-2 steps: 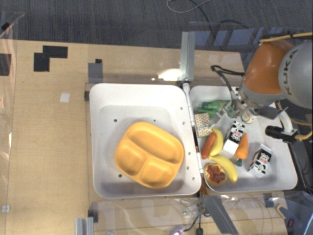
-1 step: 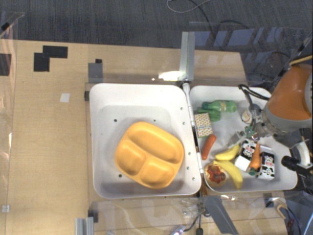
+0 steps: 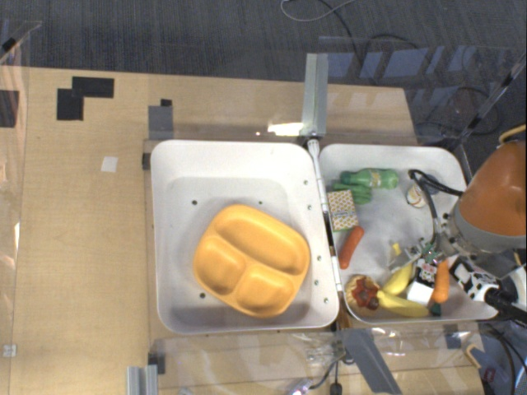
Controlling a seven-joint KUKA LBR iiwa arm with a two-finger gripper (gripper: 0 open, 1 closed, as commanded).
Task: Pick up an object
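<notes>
Wooden benchtop (image 3: 82, 245) under a dark carpeted floor carries two shallow white bins side by side, with a clear panel standing along the left edge. In the camera view, the left bin (image 3: 177, 175) holds one thing, a yellow three-compartment tray (image 3: 251, 259), lying slightly askew near the bin's middle. The right bin (image 3: 379, 216) is crowded: a green bottle (image 3: 370, 178) on its side along the far wall, a small patterned box (image 3: 342, 209) just beside the divider, an orange-red carrot-like piece (image 3: 352, 247) below it, and a heap in the near corner with bananas (image 3: 401, 293), a dark red item (image 3: 362, 292) and an orange carrot (image 3: 442, 281).

The arm comes in from the right, its orange band (image 3: 496, 191) above the heap, and the gripper (image 3: 425, 257) sits low among the bananas and the orange carrot. Wrist hardware and clutter hide its tip, so I cannot tell how it is set or whether it has anything.

The likely target is in that near-corner heap. The risk is the crowding: touching pieces could shift, two could be caught at once, or a curved banana could slip out on lifting.
</notes>
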